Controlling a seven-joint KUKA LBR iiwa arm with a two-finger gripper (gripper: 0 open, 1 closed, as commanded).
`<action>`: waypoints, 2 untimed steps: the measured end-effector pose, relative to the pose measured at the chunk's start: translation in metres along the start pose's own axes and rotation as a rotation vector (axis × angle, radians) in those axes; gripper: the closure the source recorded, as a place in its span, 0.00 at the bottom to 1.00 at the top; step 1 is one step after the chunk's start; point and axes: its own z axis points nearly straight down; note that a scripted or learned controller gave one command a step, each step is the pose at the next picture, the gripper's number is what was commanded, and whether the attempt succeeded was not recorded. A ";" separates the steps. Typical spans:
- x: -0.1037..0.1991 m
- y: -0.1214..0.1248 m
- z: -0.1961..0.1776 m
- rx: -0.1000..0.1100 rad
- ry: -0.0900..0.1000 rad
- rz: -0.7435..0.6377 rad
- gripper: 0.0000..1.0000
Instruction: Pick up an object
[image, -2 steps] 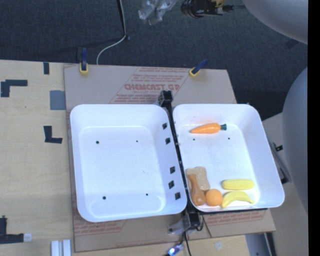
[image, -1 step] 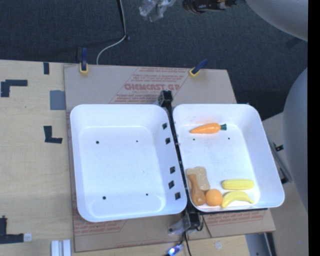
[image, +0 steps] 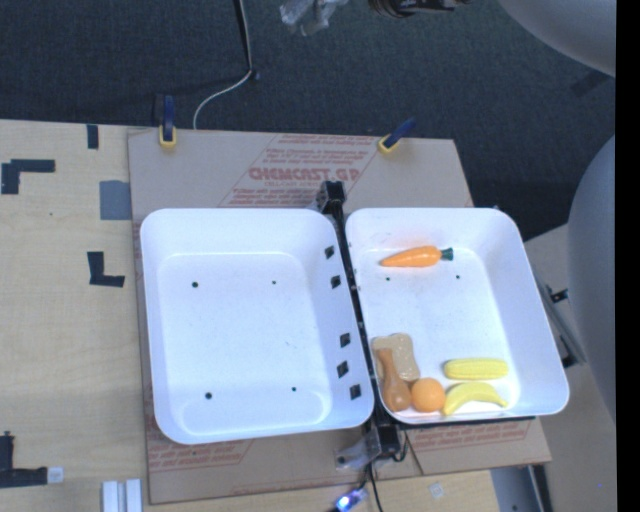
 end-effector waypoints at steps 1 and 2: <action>0.001 0.000 -0.010 -0.006 0.000 0.001 1.00; 0.002 0.001 -0.019 -0.016 0.001 0.002 1.00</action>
